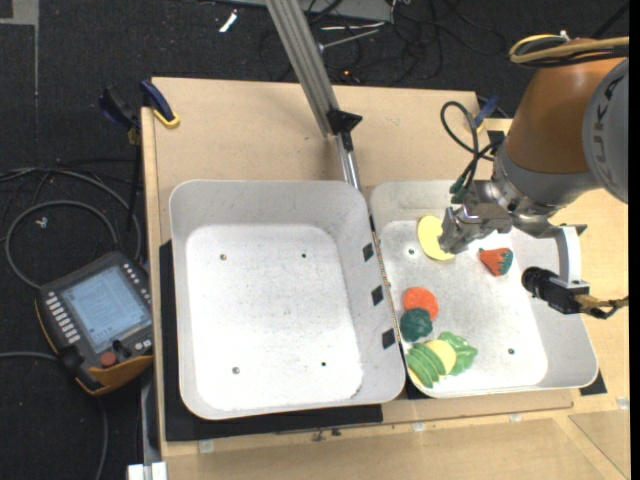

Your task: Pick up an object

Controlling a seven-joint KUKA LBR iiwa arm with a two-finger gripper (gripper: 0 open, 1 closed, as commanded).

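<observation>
The gripper (452, 236) hangs low over the right bin (570, 353), near its back left part, and I cannot tell how it is set. It sits right at the edge of a flat pale yellow thing (432, 238), and it looks like it may be touching it, but I cannot tell if it has hold of it. A small red toy with a green tip (495, 260) lies just to the right of the gripper. Closer to the front of that bin, an orange ball (420, 299) sits just behind a dark green lump (416, 323), and the two are touching. In front of those lies a bunch of light green and yellow pieces (440, 356), close to the bin's front left corner. The left bin (190, 218) stands beside the right one on the tan surface (250, 128). A hand controller with a screen (97, 313) lies on the floor to the left.
</observation>
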